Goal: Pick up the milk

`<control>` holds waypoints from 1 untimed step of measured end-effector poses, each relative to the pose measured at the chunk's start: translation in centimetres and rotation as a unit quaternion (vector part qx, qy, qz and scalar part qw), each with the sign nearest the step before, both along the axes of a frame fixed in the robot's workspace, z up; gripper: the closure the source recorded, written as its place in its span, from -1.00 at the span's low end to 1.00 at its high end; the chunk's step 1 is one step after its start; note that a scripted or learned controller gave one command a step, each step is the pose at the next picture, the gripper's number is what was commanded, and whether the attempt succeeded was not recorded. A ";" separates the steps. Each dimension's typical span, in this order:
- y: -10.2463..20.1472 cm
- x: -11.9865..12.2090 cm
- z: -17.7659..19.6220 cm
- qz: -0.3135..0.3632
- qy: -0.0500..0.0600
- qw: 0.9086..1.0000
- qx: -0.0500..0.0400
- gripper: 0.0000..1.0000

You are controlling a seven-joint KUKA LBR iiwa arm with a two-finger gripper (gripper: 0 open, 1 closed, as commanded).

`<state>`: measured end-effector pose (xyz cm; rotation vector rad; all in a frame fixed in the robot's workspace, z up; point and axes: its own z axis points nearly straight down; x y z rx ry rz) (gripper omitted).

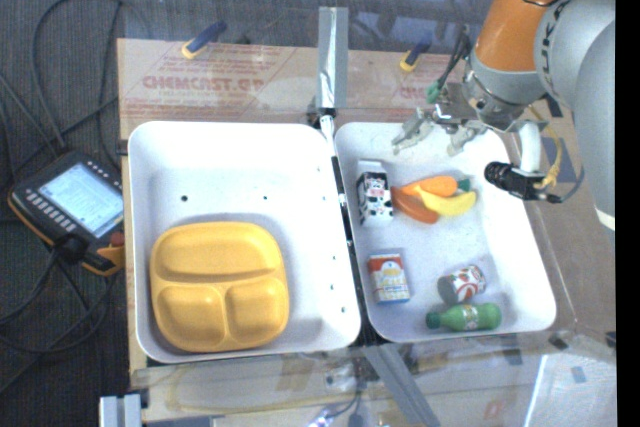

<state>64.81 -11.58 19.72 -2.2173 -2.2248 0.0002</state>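
The milk [374, 196] is a small white carton with black cow patches. It stands in the right bin [520, 245] near the bin's left wall. My gripper [434, 135] hangs over the bin's far edge, up and to the right of the milk. Its two fingers [409, 135] are spread apart and hold nothing. A clear gap separates the gripper from the milk.
Beside the milk lie a carrot [425, 191] and a banana [452, 205]. Nearer the front are a red-and-white box [388, 277], a small can [462, 284] and a green bottle [464, 317]. The left bin [200, 165] holds a yellow divided tray [220, 285].
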 end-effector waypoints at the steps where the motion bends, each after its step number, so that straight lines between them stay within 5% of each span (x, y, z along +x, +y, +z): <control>1: 5.7 -3.1 -1.5 -0.030 0.001 1.000 0.000 -1.00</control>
